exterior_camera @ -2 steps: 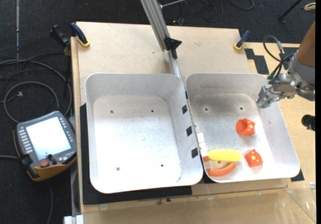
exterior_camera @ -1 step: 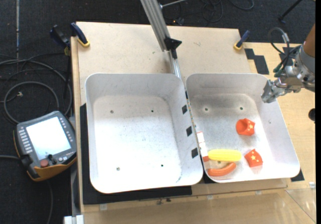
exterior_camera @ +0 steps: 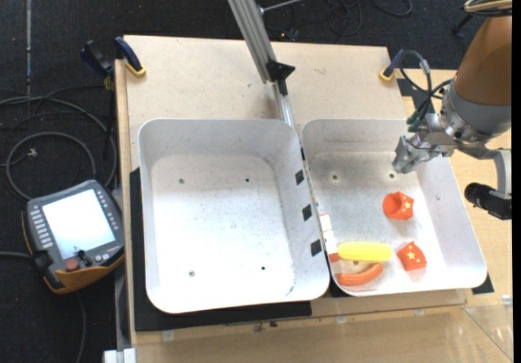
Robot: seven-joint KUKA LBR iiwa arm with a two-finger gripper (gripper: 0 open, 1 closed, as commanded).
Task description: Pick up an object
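white bins: 2, left (exterior_camera: 163, 137) and right (exterior_camera: 456, 215) | orange-red toy pieces: 2, upper (exterior_camera: 398, 206) and lower (exterior_camera: 412, 256) | yellow corn-like toy (exterior_camera: 364, 251): 1 | orange curved toy (exterior_camera: 359, 274): 1 | bench clamps: 2, left (exterior_camera: 130, 58) and right (exterior_camera: 391, 67) | teach pendant (exterior_camera: 73, 233): 1

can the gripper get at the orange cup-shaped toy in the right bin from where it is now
Probably yes. The gripper sits above the small orange cup-shaped toy in the shallow white right bin, with bare bin floor between them and the other toys lying nearer the front.
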